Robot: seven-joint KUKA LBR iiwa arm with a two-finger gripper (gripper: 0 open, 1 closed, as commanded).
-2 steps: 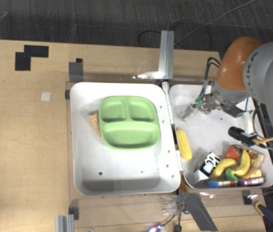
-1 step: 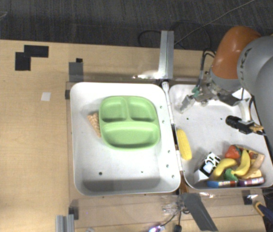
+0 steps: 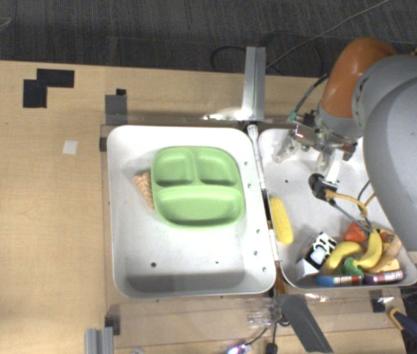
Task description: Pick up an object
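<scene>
just one green tray [image 3: 195, 186], two bins [image 3: 127, 220]

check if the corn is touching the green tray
Apart. The camera view shows the corn in the right bin, the green tray in the left bin, with both bins' white rims between them.

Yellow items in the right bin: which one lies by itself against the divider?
The corn cob, lying alone along the right bin's left wall. The bananas sit in the pile at the near right corner.

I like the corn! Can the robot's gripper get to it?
Probably yes. The corn lies by itself along the right bin's left wall, nothing on top, and the gripper hovers nearby over that bin.
</scene>
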